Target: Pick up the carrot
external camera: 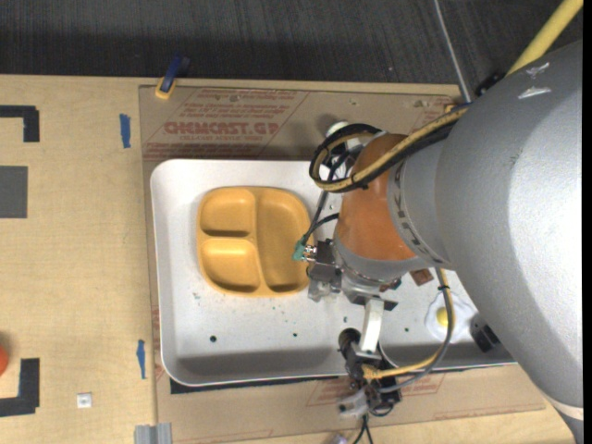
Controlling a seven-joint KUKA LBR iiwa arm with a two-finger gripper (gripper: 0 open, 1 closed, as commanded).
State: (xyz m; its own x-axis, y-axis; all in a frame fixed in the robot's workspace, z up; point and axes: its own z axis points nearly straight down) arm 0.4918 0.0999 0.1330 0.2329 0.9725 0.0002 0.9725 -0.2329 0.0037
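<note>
The arm's orange band [370, 213] and grey wrist hang low over the white bin [176, 248], just right of a yellow divided plate [254, 239]. Beneath the wrist, the gripper [321, 274] peeks out as a grey block touching or nearly touching the plate's right rim. The wrist covers what lies under it. The arm's big grey body hides most of the bench's right side.
A small yellow and white object [441, 315] lies to the right of the wrist, with a black piece [481, 337] beyond it. Cables [370, 368] dangle over the bin's front rim. A blue clip [171, 77] sits on the cardboard at the back.
</note>
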